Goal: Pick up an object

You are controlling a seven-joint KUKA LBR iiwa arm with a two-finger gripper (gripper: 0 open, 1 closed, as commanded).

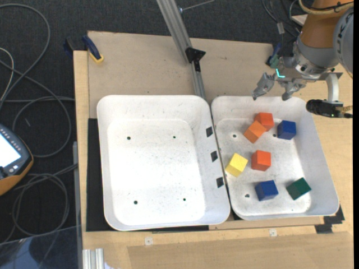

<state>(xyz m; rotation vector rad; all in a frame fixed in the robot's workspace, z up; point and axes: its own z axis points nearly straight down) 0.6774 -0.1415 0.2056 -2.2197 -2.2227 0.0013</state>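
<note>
Robotics lab: plywood bench (168,60), floor cables (33,94).

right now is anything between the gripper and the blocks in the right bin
Nothing visible. The gripper, fingers spread, hangs over the right bin's far rim; the nearest blocks, two orange cubes, lie uncovered just below it.

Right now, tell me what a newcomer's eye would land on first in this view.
First, the cluster of coloured cubes in the right bin: three orange ones, two blue, a yellow one and a dark green one. Next, the gripper, fingers spread, hanging above that bin's far edge, holding nothing. The left bin beside it is plain speckled white.
</note>
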